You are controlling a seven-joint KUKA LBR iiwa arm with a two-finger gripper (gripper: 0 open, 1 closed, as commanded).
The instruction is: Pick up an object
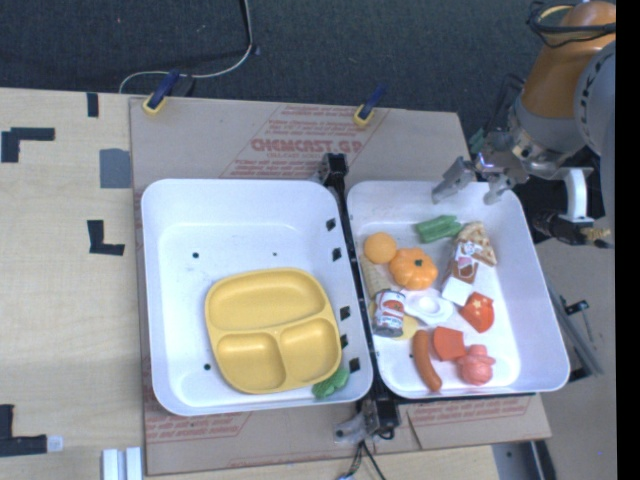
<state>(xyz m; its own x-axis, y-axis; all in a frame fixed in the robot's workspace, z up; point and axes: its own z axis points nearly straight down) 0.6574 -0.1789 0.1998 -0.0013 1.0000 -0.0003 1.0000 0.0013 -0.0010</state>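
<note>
Now | arm (560, 78) over right bin's (535, 268) far corner | fingers (450, 180) apparently spread, nothing between

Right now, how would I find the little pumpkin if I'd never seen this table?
Look at the right white bin, the one crowded with toy food. Near its middle, beside the divider side, sits the pumpkin, touching a plain orange ball at its upper left. It is the only orange thing with ribs and a small green stem.

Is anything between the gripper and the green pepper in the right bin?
Nothing visible. The gripper hangs open over the right bin's far edge, and the green pepper lies just below it in this view, with bare bin floor around it. The pumpkin sits nearer the camera.
</note>
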